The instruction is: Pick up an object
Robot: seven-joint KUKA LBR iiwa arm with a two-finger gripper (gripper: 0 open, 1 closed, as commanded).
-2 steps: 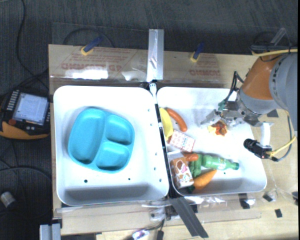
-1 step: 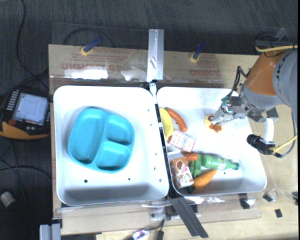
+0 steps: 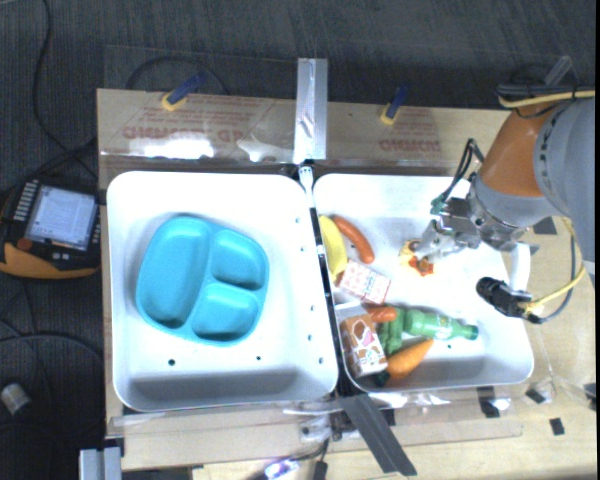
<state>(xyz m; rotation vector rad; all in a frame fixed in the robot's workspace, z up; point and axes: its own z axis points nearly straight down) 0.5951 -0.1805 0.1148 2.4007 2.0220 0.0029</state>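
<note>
A dark grey carpeted floor (image 3: 280, 18) surrounds a tan bench (image 3: 120, 128) covered at the back with clear plastic sheeting that carries red printing too blurred to read. Two shallow white bins sit side by side on it. The left bin (image 3: 130, 368) holds a bright blue divided plate (image 3: 202, 278) with three compartments, lying slightly tilted toward the lower left.

The right bin (image 3: 500, 363) holds the loose items. The grey arm (image 3: 570, 158) with its orange band (image 3: 510, 158) reaches in over the bin's upper right part. The gripper (image 3: 427, 248) points down and to the left toward the bin floor, and a small orange and red object (image 3: 418, 260) lies right at its tip; whether the fingers are open or closed on it, or merely touching it, cannot be told at this size.

Against the bin's left wall lies a yellow banana (image 3: 331, 248), with an orange sausage-shaped piece (image 3: 355, 236) just beside it. Below them sits a small pink patterned carton (image 3: 363, 283), its print unreadable. Further down, a green bottle (image 3: 435, 325) lies on its side, near a red-topped snack box (image 3: 363, 345) and an orange carrot (image 3: 410, 358).

On the floor to the left of the bench rests a handheld control pad (image 3: 50, 223) with a lit screen, its display illegible.
</note>
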